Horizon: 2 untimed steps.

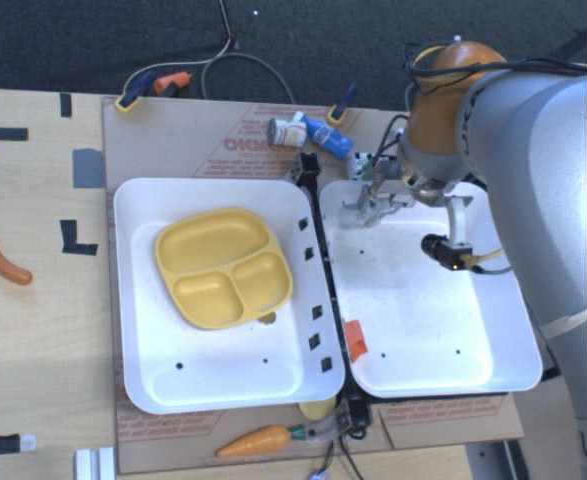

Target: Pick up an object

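Note:
A yellow divided plate (223, 266) lies tilted in the left bin (133, 268). A small brown piece (266, 318) peeks out from under the plate's near edge. My gripper (371, 200) hangs over the far left corner of the right bin (423, 318), low near the floor, with the grey arm and its orange band (453, 98) above it to the right. I see nothing held in it. A small orange piece (355, 340) sits at the right bin's left wall.
Outside the bins, a toy carrot (256, 441) lies at the front edge and a sausage (6, 261) on the bench far left. A blue and white bottle (311, 133) lies behind the bins. Black clips (318, 313) run along the divide.

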Each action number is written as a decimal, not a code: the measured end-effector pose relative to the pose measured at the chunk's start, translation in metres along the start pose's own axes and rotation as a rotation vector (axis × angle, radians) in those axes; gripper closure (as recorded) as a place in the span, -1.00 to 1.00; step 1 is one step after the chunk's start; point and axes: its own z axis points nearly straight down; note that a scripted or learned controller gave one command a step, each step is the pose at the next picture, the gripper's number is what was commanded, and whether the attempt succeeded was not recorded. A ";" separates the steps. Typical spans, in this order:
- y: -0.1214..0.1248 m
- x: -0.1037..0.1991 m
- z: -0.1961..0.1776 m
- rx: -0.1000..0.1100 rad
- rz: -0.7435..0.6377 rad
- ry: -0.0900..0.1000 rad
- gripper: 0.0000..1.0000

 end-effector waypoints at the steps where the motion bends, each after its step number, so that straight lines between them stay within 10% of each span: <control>1: 0.000 0.000 0.001 0.001 0.000 0.000 -1.00; 2: -0.036 0.089 -0.075 -0.004 -0.004 0.003 -1.00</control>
